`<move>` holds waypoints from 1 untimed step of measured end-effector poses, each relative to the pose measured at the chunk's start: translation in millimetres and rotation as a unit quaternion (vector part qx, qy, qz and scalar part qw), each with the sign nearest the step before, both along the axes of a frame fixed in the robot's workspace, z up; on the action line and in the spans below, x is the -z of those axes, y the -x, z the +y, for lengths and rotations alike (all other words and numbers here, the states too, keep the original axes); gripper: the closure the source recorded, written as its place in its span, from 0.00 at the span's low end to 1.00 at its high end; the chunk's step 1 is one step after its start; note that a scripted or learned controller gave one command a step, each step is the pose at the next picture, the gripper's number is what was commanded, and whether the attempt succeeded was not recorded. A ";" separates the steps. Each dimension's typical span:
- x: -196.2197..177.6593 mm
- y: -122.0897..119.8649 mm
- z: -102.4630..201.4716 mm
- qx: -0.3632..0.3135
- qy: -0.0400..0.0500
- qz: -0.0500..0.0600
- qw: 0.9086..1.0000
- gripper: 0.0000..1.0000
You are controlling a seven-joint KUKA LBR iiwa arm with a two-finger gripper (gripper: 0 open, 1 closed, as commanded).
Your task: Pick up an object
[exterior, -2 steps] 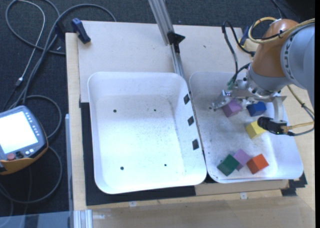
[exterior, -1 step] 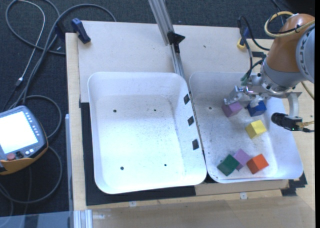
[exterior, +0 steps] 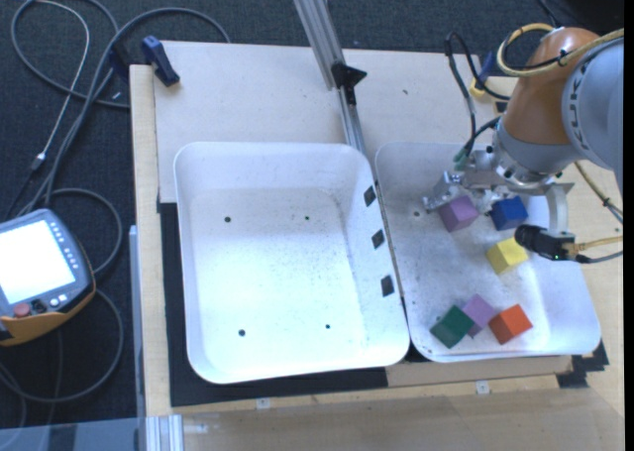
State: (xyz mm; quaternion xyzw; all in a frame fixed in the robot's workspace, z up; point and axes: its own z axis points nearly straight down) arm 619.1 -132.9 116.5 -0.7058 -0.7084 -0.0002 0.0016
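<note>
Speckled white bin [exterior: 555,335] under matte cubes, end effector [exterior: 466,191] above.

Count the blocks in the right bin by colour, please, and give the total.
Purple: 2, one by the gripper, one at the front
Blue: 1
Yellow: 1
Green: 1
Orange: 1
Total: 6

1. Dark carpet floor [exterior: 59,142] surrounds the pale wooden bench [exterior: 248,92].
2. Black cables [exterior: 69,53] loop over the floor by the bench's left edge.
3. A handheld control pendant [exterior: 35,271] with a lit screen lies on the floor, left.
4. An aluminium rail [exterior: 312,18] slants over the bench's far edge.
</note>
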 end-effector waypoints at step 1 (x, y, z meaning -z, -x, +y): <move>-11.0 -0.5 -1.6 0.001 0.000 -0.001 1.000 1.00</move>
